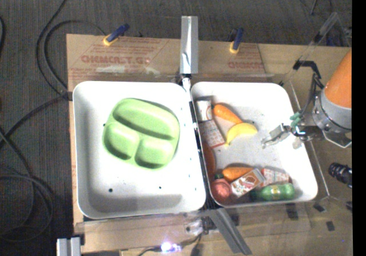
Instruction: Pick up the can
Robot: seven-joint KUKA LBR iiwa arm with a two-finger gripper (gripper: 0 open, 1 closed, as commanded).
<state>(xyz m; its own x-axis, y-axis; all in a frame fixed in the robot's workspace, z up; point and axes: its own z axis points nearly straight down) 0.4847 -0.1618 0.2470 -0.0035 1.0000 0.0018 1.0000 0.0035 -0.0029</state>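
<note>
The can (209,130) lies on its side along the left wall of the right bin (269,94), with a red and white label and its pale end toward the back. My gripper (275,135) hovers over the right half of that bin, well to the right of the can and just right of a yellow banana (243,131). Its fingers are open with nothing between them. The arm's orange band (342,86) shows at the right edge.
Beside the can lies an orange carrot (227,113). Along the bin's front sit a second carrot (236,172), a red fruit (222,190), a small carton (247,183) and a green bottle (275,192). The left bin (91,192) holds a green divided plate (141,132).
</note>
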